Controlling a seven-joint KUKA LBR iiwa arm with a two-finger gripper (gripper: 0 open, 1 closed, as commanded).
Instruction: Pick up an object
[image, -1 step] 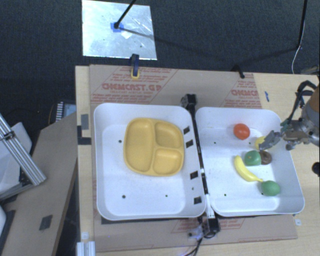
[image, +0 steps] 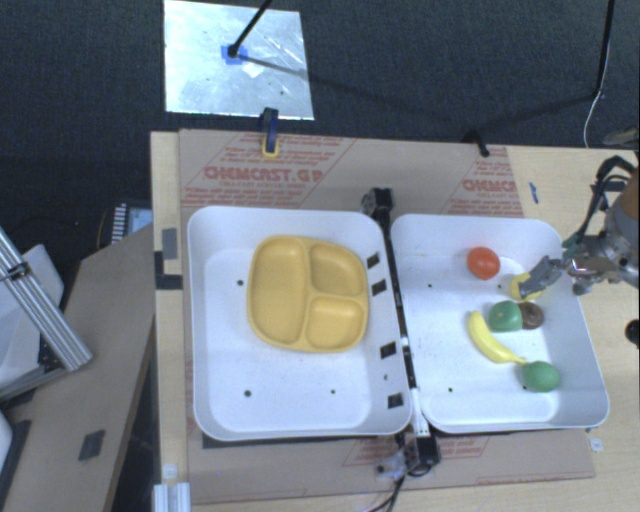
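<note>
Camera view: yellow tray (image: 305, 293) in left bin (image: 215, 400); fruit (image: 492, 338) in right bin (image: 445, 400).

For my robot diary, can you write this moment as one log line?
gripper: over right bin, near yellow piece | holding: unclear | yellow plate: in left bin

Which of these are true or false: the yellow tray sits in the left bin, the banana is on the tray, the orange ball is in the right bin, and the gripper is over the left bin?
1. The yellow tray sits in the left bin. True.
2. The banana is on the tray. False: it lies in the right bin.
3. The orange ball is in the right bin. True.
4. The gripper is over the left bin. False: it is at the right bin's right side.
</note>
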